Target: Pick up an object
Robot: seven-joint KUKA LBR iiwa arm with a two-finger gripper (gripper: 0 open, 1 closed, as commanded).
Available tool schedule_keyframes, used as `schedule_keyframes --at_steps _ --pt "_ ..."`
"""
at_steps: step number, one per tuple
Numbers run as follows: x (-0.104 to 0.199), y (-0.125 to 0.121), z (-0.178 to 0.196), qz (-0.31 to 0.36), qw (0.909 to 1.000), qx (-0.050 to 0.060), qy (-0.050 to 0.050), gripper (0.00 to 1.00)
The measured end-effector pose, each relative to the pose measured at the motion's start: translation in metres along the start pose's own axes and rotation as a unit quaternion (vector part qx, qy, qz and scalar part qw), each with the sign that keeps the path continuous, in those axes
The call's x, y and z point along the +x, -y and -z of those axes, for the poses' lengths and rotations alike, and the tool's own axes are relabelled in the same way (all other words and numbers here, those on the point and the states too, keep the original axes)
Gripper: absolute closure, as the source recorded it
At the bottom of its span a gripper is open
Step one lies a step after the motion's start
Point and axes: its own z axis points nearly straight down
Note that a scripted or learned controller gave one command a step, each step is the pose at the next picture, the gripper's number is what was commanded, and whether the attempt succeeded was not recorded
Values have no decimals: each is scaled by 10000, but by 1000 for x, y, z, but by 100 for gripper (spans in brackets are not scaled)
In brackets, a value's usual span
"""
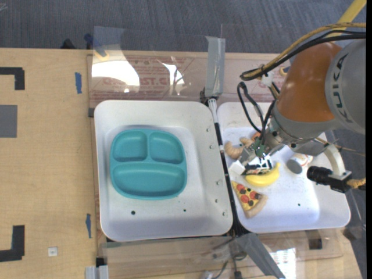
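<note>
The gripper (257,166) hangs low in the right bin (308,214), right over the one yellow banana (264,178); whether it is spread or pinching the banana I cannot tell. Just below lies one pizza slice (249,197), and to the upper left one tan croissant-like piece (233,150). The arm (311,92) hides the bin's upper part. The left bin (116,214) holds one teal divided plate (149,163).

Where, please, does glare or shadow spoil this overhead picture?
In the camera view, glare whitens the clear sheet behind the left bin; the arm shades the right bin around the gripper; the teal tray stays evenly lit.
</note>
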Motion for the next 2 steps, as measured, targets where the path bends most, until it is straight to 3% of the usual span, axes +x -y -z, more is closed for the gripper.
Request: schedule_keyframes --at_steps 1,2 --pt "124 -10 48 -1443 9895 -8 2 100" --pt "151 -24 18 -2581 9661 28 5 100"
